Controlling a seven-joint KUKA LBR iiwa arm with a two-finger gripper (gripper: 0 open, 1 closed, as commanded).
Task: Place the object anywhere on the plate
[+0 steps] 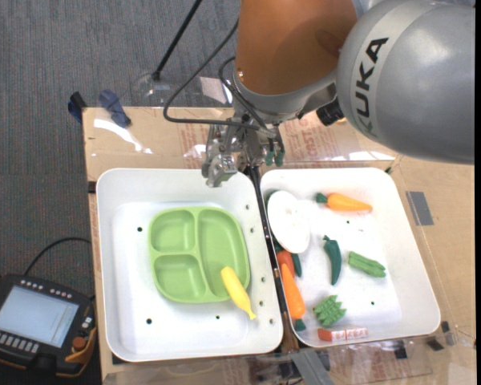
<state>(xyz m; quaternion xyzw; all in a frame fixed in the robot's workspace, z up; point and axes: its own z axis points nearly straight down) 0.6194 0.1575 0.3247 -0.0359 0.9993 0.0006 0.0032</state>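
A green divided plate [194, 253] lies in the left bin [112, 215]. A yellow banana-shaped toy [237, 292] rests on the plate's lower right rim, its lower end reaching onto the bin floor. My gripper [224, 164] hangs above the back edge of the left bin, near the divider between the bins, well behind the plate. Nothing shows between its fingers.
The right bin [409, 239] holds a white oval piece [289, 220], two orange carrots [346, 204] [290, 285], a dark green pepper [333, 260], a green pod [367, 264], a leafy green toy [330, 310] and a small red-white piece [343, 334]. A teach pendant [36, 319] sits lower left.
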